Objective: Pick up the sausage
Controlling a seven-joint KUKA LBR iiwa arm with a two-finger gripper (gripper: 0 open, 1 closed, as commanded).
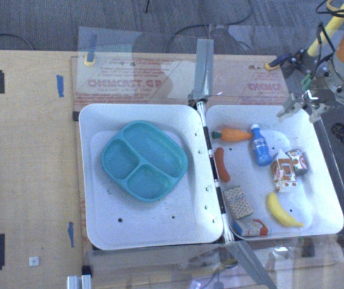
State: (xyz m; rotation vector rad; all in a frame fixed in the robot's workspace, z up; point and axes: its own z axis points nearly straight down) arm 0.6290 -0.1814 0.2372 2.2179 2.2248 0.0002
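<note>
From my seat I read the bench from nine o'clock across: the left bin (93,221) carries a teal divided plate (144,160) sitting square in its middle, which I judge is there as a drop-off spot, well apart from the clutter. Past the divider (208,161) comes the right bin (331,218), and the sausage (222,164) lies at its nine o'clock edge, lengthwise along the wall and just beside it, so I judge a grasp will have little room on that side. A carrot (234,135) sits near eleven o'clock, a blue bottle (259,145) toward twelve, a small carton (284,173) and a wrapped pack (298,161) touching each other at the centre-right, a checked block (238,201) at seven, a banana (283,211) at five, and a flat box (251,227) at six, partly cut off by the bin's rim. The gripper (301,102) hangs at the bin's one o'clock corner, well apart from the sausage and with nothing between its fingers; they look spread, released. The arm is cut off by the frame, and cables crowd the wrist, so its detail is hard to make out.
</note>
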